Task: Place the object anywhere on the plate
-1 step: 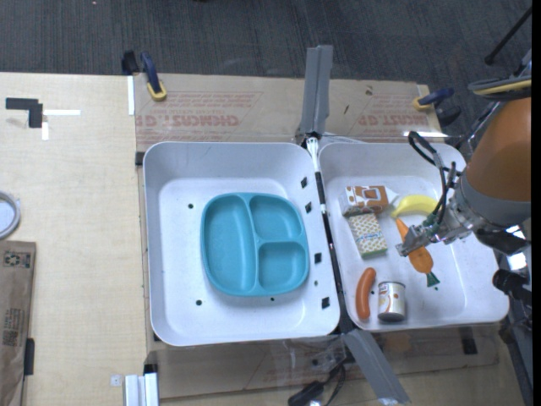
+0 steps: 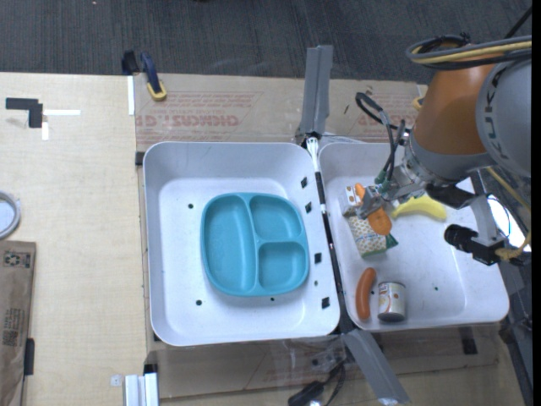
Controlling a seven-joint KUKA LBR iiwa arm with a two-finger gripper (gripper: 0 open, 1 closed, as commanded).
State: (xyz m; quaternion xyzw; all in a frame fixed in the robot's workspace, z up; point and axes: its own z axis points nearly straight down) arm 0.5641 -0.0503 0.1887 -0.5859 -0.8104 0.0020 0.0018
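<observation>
Carrot (image 2: 379, 222) directly beneath end effector (image 2: 373, 203).

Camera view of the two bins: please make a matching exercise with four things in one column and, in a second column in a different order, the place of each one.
Things:
1. blue plate
2. banana
3. sausage
4. can

Places:
A. right bin, lying just left of the can
B. middle of the left bin
C. right bin, near its front edge, right of the sausage
D. right bin, beside the arm's wrist

Pairs: 1-B, 2-D, 3-A, 4-C
</observation>
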